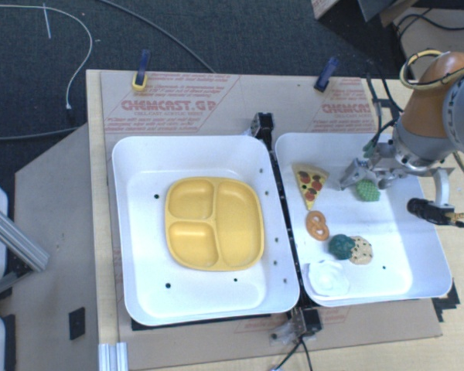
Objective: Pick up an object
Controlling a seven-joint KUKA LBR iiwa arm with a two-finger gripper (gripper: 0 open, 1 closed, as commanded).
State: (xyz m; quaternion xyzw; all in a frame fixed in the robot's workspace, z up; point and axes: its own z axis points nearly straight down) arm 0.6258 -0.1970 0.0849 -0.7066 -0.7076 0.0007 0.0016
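The right bin holds several small food toys. A pizza slice lies at its left, with a brown pretzel ring below it. Further down sit a dark teal lump, a speckled cookie touching it, and a white piece near the front wall. A light green lump lies toward the back of the bin. My gripper hangs right over this green lump, touching or nearly touching its top. I cannot tell whether the lump is gripped.
The left bin holds a yellow divided plate. The grey and orange arm comes in over the right bin's back right corner. A black part juts over the bin's right side. Blue clamps stand at the board's back edge.
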